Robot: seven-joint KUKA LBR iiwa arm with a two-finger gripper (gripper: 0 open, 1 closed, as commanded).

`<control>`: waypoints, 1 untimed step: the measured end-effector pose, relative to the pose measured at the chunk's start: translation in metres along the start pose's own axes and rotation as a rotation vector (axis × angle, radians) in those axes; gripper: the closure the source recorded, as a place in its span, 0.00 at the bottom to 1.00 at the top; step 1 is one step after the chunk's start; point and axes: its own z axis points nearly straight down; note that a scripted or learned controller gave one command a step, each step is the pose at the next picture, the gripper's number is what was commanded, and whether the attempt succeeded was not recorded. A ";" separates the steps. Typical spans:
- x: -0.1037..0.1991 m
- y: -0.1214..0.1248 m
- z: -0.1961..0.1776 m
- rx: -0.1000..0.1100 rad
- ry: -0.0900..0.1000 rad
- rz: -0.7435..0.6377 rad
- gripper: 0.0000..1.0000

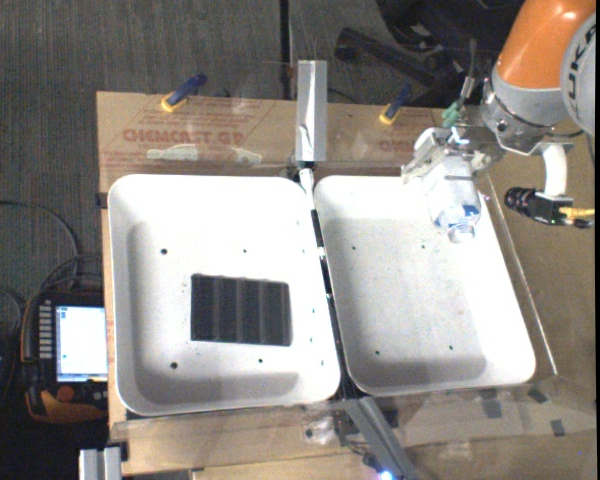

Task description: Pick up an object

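Desk point(180, 133): brown board carrying two shallow white bins side by side.
Left bin point(140, 268): a dark ribbed rectangular tray point(240, 310) lies flat near its middle, long axis running left to right.
Right bin point(420, 308): white floor bare toward the near edge.
Arm point(545, 38): grey with orange band, over the right bin's far right corner.
Pincer point(450, 153): grip state cannot be told.
Clear bottle point(458, 208): just below the pincer at the far right corner, long axis pointing from far edge toward near edge.

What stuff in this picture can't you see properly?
- The gripper over the right bin: camera view, too blurry to tell what the pale bluish thing below it is.
- The arm: cut off by the top and right edges.
- The dark ridged object in the left bin: too little detail to name it.
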 end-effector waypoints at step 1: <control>0.071 0.010 -0.017 0.000 -0.001 -0.018 0.00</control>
